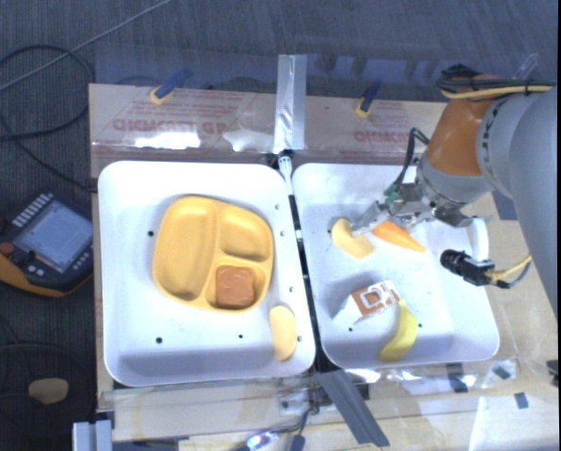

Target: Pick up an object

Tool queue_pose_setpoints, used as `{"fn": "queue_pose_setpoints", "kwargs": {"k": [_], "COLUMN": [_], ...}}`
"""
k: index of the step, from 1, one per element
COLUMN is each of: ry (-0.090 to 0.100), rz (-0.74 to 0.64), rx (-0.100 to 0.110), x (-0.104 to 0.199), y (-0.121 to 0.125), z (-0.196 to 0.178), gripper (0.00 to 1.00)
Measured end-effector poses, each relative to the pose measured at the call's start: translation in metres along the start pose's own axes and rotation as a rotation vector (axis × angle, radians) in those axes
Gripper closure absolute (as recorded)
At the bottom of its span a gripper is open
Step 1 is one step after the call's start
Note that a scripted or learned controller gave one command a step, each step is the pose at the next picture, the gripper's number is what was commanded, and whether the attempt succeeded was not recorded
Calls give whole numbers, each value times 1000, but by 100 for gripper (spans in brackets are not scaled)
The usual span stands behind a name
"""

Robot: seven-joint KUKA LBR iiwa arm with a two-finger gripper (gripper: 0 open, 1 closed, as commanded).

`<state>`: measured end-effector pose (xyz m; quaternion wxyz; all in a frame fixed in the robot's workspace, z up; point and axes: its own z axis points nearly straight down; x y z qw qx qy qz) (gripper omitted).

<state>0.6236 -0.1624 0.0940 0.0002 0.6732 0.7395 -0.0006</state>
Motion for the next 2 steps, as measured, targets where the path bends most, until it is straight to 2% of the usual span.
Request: {"fn": "queue_pose_setpoints", "kwargs": {"k": [1, 2], "ry": [1, -1], "rz": [0, 43], "rx": [0, -1], "x": [1, 27], "y": [0, 20], "z": [-9, -104], "gripper": [100, 100]}}
